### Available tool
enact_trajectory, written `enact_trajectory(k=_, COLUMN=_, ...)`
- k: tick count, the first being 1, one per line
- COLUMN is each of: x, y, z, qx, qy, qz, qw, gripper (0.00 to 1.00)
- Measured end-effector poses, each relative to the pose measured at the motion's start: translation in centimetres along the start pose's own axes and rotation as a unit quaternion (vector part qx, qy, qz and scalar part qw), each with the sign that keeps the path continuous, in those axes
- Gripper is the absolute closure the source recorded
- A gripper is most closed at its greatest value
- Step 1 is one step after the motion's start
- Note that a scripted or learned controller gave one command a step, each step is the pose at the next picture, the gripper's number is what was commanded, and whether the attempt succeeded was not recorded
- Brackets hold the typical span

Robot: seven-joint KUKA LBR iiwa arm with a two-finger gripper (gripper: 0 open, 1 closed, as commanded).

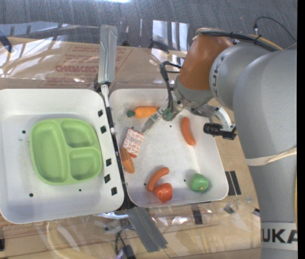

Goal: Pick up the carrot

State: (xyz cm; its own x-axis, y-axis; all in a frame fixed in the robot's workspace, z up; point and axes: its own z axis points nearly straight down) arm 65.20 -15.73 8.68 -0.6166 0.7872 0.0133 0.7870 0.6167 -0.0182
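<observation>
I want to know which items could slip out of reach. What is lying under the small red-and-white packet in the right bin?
An orange sausage-like piece pokes out from beneath the packet, against the right bin wall. Its upper end is covered, so its full length cannot be seen.

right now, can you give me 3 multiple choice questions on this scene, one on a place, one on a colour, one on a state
1. Where does the carrot lie?
A. far end of the right bin
B. on the divided plate
C. on the bench outside the bins

2. What colour is the divided plate in the left bin?
A. red
B. green
C. blue

3. Is the carrot lifted?
A. yes, high above the bin
B. yes, over the plate
C. no, it rests on the bin floor

Answers: 1 A, it lies near the right bin's far wall. 2 B, the plate is light green. 3 C, it lies flat beside the hand.
</observation>
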Motion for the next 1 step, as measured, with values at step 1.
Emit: enact_trajectory(k=1, x=1.18, y=0.52, z=-0.09, qx=-0.007, qy=-0.002, qz=0.219, qw=0.9756, gripper=0.0)
